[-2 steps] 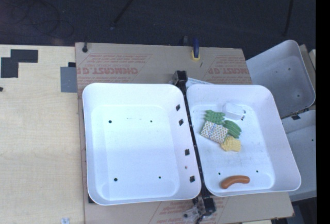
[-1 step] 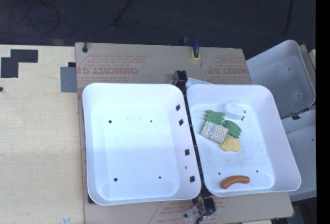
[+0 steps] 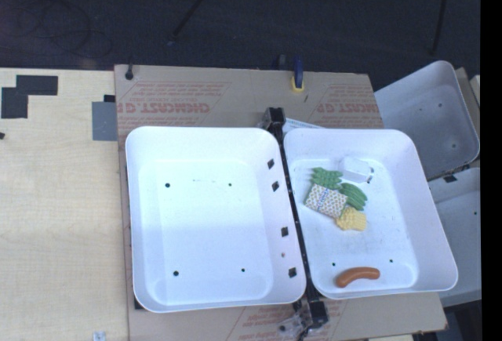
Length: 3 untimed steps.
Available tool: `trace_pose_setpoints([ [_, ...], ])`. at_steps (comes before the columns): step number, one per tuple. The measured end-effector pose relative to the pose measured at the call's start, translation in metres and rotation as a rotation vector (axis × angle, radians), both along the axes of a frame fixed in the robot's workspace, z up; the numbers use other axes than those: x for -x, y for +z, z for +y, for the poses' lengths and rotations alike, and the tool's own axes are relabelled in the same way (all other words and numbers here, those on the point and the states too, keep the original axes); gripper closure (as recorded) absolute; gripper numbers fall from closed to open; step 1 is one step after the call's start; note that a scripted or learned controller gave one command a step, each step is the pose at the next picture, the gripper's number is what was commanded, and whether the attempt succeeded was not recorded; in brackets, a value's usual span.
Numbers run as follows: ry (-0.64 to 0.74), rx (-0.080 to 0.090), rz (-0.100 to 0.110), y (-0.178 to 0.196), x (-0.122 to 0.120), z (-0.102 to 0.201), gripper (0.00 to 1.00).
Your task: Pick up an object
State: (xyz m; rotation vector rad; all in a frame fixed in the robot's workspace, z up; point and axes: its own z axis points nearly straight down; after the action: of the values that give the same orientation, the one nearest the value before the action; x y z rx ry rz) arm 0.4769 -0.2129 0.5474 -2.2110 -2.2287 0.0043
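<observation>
Inside right bin (image 3: 423, 198): one sausage (image 3: 358, 277), two green pieces (image 3: 339, 184), one white block (image 3: 357, 170).

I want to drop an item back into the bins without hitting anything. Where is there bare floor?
The left bin has open floor wall to wall. In the right bin, bare patches lie between the orange sausage and the cluster above, and along its right wall. The cluster is crowded: patterned packet, green pieces, yellow piece, white block.
</observation>
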Motion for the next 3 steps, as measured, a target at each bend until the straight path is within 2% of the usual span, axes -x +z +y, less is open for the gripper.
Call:
trace_pose_setpoints([
  [1,-0.005,-0.003,0.005,-0.078,0.001,0.041,1.0],
  [2,-0.003,-0.005,0.011,-0.179,0.002,0.095,1.0],
  [3,-0.003,-0.003,0.005,-0.237,0.001,0.162,1.0],
])
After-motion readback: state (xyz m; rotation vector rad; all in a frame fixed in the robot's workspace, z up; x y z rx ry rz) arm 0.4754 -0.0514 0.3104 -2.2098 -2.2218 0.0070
